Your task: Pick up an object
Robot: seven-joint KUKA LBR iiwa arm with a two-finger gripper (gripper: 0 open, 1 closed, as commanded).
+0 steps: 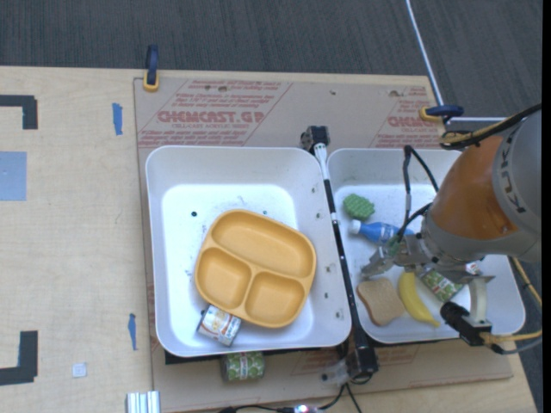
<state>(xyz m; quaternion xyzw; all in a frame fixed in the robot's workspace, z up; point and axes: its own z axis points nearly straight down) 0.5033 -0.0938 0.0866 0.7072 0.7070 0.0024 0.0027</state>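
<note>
1. Objects to choose from lie mostly in the right bin (510,317): a slice of bread (379,302) at its near edge, a yellow banana (417,299) just beside the bread, a blue-and-white bottle (375,230) further back, and a green bumpy item (359,206) beyond that.
2. Gripper (405,256) sits low over the middle of that bin, close above the bread and banana and just beside the bottle. Its metal parts are tangled in view with cables and the wrist above, so I cannot tell how it is set, and nothing can be seen held in it.
3. Judged from this, the pick is not yet achieved: every item appears to rest on the bin floor, none lifted. What is left is to secure one item and raise it clear.
4. Arm (472,200), grey with its orange band, reaches in from the right and hides part of the bin's far side; a small labelled packet (441,284) peeks out beneath the wrist.
5. Left bin (159,231) holds a yellow divided tray (255,268) with a small can (219,324) touching its near corner.
6. Another can (244,366) lies outside, on the board just in front of the left bin.
</note>
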